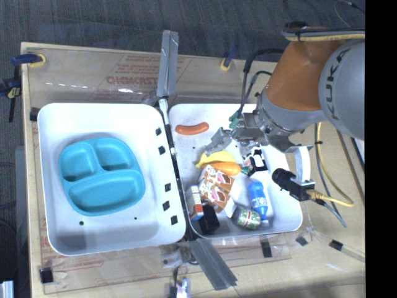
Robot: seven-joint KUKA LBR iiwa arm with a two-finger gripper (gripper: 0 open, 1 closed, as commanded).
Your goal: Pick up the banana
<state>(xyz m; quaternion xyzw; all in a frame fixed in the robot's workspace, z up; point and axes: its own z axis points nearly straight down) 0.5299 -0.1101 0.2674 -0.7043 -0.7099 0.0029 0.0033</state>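
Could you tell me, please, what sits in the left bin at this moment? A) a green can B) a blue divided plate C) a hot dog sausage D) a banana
B: the blue divided plate lies alone in the left bin, while the banana and the other clutter crowd the right bin.

A sectioned blue plastic tray lies in the left white bin at frame centre-left. In the right white bin, an orange sausage lies toward the top, a yellow banana below it, and a blue bottle lower right. The pincer sits just above the banana.
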